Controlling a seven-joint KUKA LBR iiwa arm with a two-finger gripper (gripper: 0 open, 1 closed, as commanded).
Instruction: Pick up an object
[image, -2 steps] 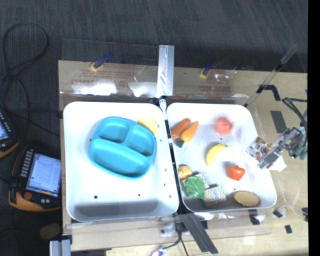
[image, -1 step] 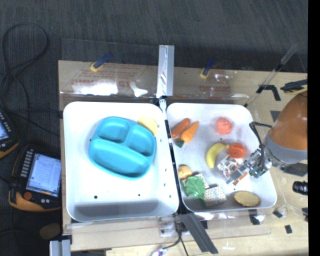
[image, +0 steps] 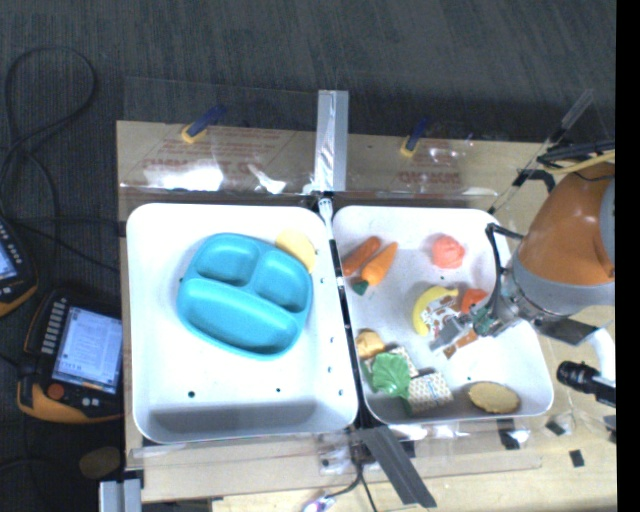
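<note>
One two-finger gripper (image: 458, 331), grip state unclear, sits low in the right white bin (image: 520, 385), touching the yellow banana-shaped toy's (image: 433, 302) right side.

Even, bright overhead light washes the white bins (image: 240, 415) nearly flat, with soft shadows along their inner walls. Glare streaks the clear plastic sheet (image: 230, 160). Detail is soft and slightly blurred throughout.

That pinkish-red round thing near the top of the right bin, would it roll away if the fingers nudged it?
Probably. The pink-red ball looks rounded with no flat side, so a push would likely roll it. It sits apart from the carrots, with bare floor around it, so little would stop it before the right bin wall. It looks like a light toy.
</note>
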